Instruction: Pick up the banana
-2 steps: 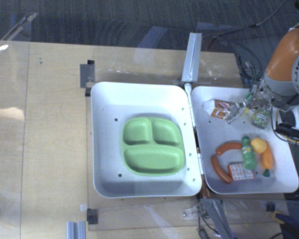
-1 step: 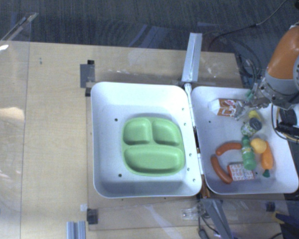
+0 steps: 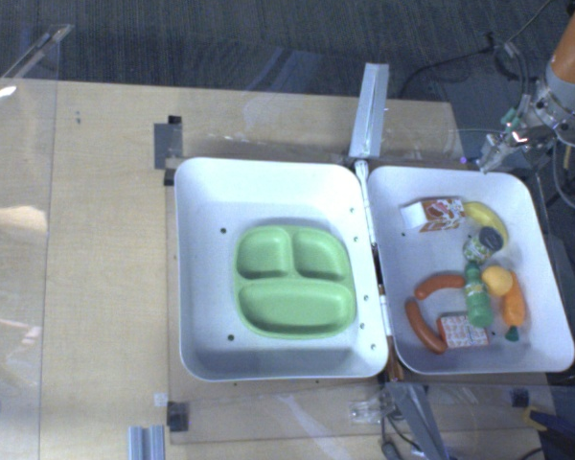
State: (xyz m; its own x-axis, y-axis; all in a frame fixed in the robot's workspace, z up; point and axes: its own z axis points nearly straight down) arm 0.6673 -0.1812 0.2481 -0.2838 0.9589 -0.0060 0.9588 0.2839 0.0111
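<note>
1. The green tray is sitting way off to the gripper's left.
2. The banana is lying just below-left of the gripper.
3. It's hovering empty, approach stage; next it's needing to drop down.

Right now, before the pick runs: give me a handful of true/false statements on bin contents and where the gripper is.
1. The banana lies in the right bin. True.
2. The green tray shares a bin with the banana. False: it sits in the left bin.
3. The gripper holds the banana. False: it is outside the right bin's upper edge, apart from the banana.
4. Two sausages lie in the right bin. True.
5. The green bottle lies on the green tray. False: it is in the right bin, near the carrot.
</note>
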